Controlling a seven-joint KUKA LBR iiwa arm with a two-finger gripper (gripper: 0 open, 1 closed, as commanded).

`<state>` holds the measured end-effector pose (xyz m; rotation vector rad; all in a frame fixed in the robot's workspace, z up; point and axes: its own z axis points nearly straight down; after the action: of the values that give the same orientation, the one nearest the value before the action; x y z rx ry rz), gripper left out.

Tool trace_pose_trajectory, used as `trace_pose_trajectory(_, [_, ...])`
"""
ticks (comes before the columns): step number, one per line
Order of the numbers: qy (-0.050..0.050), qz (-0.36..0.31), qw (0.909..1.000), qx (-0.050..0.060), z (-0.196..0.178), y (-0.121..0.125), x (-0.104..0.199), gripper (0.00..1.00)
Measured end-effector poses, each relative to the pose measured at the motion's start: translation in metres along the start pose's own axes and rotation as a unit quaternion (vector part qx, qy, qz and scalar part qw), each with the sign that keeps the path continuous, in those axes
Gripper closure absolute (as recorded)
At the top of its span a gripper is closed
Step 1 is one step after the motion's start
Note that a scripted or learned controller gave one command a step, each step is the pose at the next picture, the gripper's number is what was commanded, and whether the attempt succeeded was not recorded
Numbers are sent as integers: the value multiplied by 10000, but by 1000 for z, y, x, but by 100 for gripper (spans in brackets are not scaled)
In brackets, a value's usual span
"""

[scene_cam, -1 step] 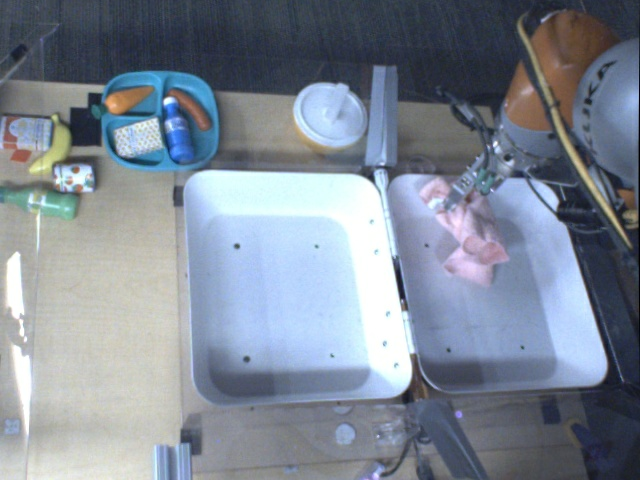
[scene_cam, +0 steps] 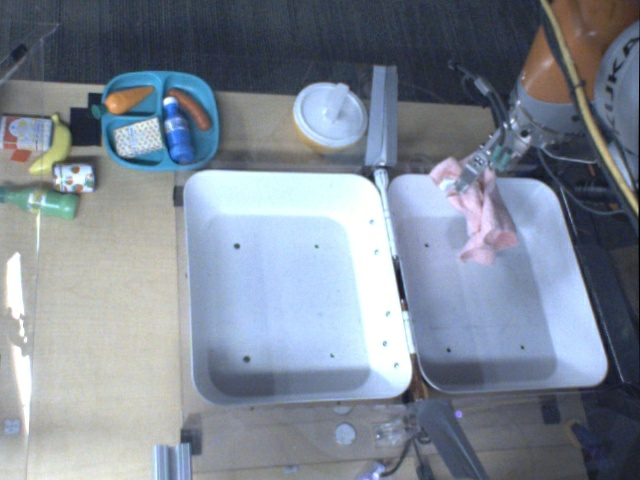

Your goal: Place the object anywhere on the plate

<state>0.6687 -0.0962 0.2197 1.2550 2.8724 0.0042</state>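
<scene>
1. Camera view, the key relation: pink cloth (scene_cam: pixel 480 213) hangs from the gripper (scene_cam: pixel 487 160) over the upper part of the right bin (scene_cam: pixel 560 358), its top bunched between the fingers and its free end trailing down and slightly right; its long axis runs roughly from the bin's far rim toward the bin's middle.
2. Pincer state: closed narrow on the upper end of the cloth, which shows between the fingers; the lower end seems to brush or hover just above the bin floor, and which of the two I cannot tell.
3. Target: the likeliest plate is the blue divided plate (scene_cam: pixel 205 98) at the far left of the bench, well apart from the cloth, beyond the left bin (scene_cam: pixel 290 378) and past the yellow lidded cup (scene_cam: pixel 330 115). It already carries toy food.
4. Surface and room: the coming move, as I judge it, is a long carry leftward across both bins; the limp cloth may sway or snag on the bin rims and the metal divider (scene_cam: pixel 380 118).
</scene>
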Motion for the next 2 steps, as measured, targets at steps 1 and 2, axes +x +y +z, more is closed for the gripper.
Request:
trace_pose_trajectory(1, [15, -1998, 9798, 3, 1, -1, 45, 100])
trace_pose_trajectory(2, [22, -3907, 9205, -4, 3, 9, 87, 100])
